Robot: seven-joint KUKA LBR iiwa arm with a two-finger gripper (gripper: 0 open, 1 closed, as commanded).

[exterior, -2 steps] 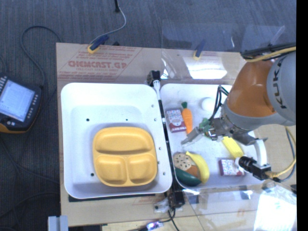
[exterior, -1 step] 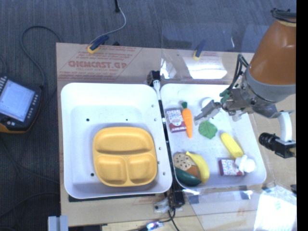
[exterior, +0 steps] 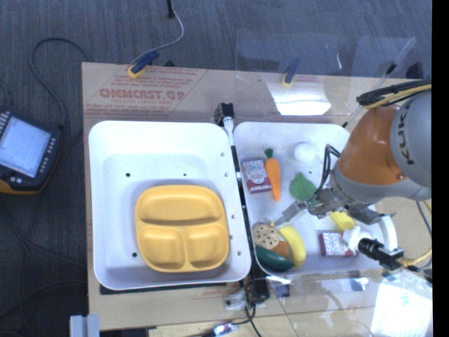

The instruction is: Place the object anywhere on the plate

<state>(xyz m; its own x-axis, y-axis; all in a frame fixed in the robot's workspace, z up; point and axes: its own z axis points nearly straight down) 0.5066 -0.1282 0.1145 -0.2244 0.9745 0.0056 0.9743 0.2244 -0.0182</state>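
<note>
The two-finger gripper [exterior: 298,211] hung over the right white bin [exterior: 319,133]; its state could not be told. The left white bin [exterior: 112,142] held the yellow divided plastic plate [exterior: 182,227]. The right held a banana [exterior: 295,246], carrot [exterior: 273,177] and small red carton [exterior: 255,175].

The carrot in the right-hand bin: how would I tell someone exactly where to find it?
Start at the right white bin, the one crowded with toy food. Near its left wall lies a small red carton, and the carrot lies just right of it, lengthwise, green top pointing to the far rim. It is the bin's only slim orange piece; the banana nearer the front is yellow and curved.
</note>
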